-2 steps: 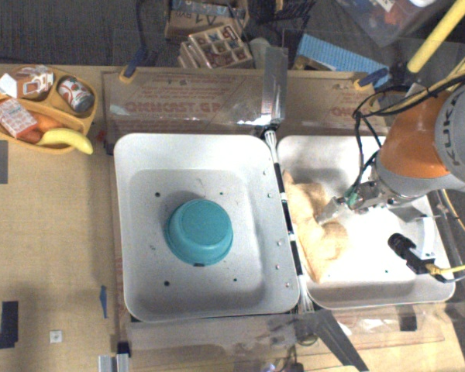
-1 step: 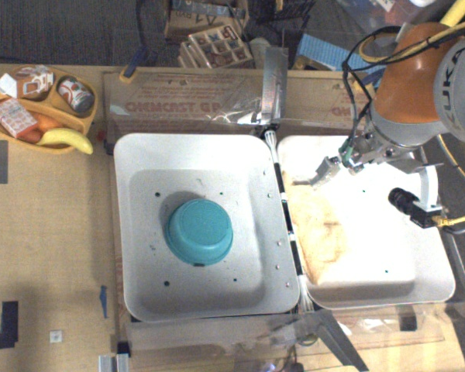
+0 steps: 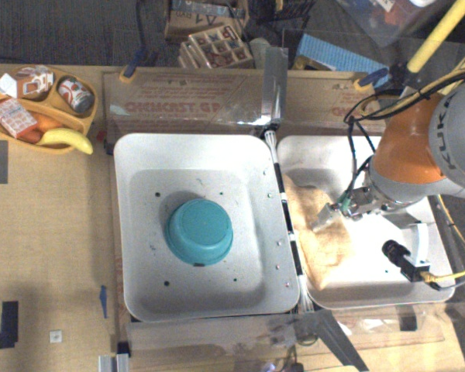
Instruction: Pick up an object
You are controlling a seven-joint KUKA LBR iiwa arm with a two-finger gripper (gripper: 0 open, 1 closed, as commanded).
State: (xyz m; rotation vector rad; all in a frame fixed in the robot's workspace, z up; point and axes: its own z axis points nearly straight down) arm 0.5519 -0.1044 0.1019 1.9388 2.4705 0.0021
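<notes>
The cloth (image 3: pixel 325 235) is a tan, crumpled piece of fabric lying in the right bin (image 3: pixel 372 281), against that bin's left wall. Judged from its folds and uneven outline, it is soft, light and limp. It should not break or slip, but it will sag and drape once lifted. A pinch on a raised fold near its upper edge is likely to hold better than one on a flat part, where the fingers may close on the bin floor instead.

The gripper (image 3: pixel 325 219) is down at the cloth's upper edge, reaching in from the cloth's right. Whether the fingers are spread or pressed together cannot be told, nor whether they have any fabric between them. The arm (image 3: pixel 407 149), with its orange band, stands above and to the right of the cloth.

To the cloth's left, in the left bin (image 3: pixel 139 161), a teal bowl (image 3: pixel 200 231) sits upside down near the centre. It looks rigid and smooth, and its domed base offers little for a pinch. Both bins rest on the desk (image 3: pixel 46 239), and a tray (image 3: pixel 31 134) of food lies far to the cloth's upper left.
</notes>
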